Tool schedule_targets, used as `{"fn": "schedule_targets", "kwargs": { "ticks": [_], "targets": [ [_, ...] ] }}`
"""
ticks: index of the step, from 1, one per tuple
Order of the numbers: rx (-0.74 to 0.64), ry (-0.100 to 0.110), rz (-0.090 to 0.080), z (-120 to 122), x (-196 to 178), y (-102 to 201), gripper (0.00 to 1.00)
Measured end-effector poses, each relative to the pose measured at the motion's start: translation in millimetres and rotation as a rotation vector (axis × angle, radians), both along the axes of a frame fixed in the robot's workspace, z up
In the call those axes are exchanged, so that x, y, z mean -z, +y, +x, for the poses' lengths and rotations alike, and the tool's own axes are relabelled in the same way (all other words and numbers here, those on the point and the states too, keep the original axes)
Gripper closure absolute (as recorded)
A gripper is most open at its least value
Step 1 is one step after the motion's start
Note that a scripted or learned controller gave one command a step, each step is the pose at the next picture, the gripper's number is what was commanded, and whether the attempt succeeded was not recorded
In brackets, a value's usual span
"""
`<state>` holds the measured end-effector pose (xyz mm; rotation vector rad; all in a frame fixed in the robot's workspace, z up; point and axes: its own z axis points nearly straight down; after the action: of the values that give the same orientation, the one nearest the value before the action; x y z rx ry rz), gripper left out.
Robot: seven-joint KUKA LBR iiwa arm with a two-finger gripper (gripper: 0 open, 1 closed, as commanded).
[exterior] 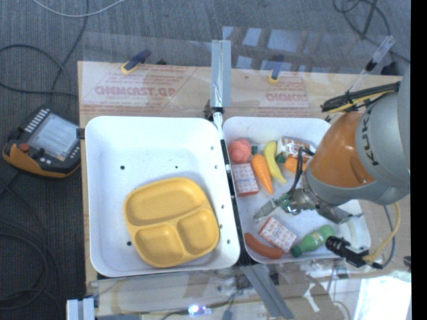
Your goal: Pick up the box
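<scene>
Poised low over the right bin (235, 239), the hand (285, 205) is seen with its metal fingers spread and nothing between them. Two small boxes lie in that bin: one box (277, 233) just below the hand, near the front wall, and a second box (244, 179) against the left wall, a little apart from it.

A miss is judged likely from here. The nearer box is crowded by a red sausage (263, 246) and a green bottle (311, 240), so either could be nudged or pinched instead, and a flat box lying on the floor of the bin may be slid away rather than gripped.

The right bin also holds a carrot (262, 172), a banana (273, 160), a red round fruit (241, 150) and a packet (293, 146) partly hidden by the arm. In the left bin (107, 152) on the worktop (140, 92) a yellow divided tray (171, 220) is held, with nothing in its compartments.
</scene>
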<state>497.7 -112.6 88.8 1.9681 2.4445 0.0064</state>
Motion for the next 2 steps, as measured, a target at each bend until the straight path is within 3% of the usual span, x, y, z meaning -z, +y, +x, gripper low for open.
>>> {"fn": "schedule_targets", "kwargs": {
  "ticks": [1, 2],
  "targets": [
    [0.211, -0.017, -0.001, -5.7, -0.8, 6.0, 0.0],
    [0.071, -0.011, -0.008, -8.1, -0.8, 4.1, 0.0]
  ]
}}
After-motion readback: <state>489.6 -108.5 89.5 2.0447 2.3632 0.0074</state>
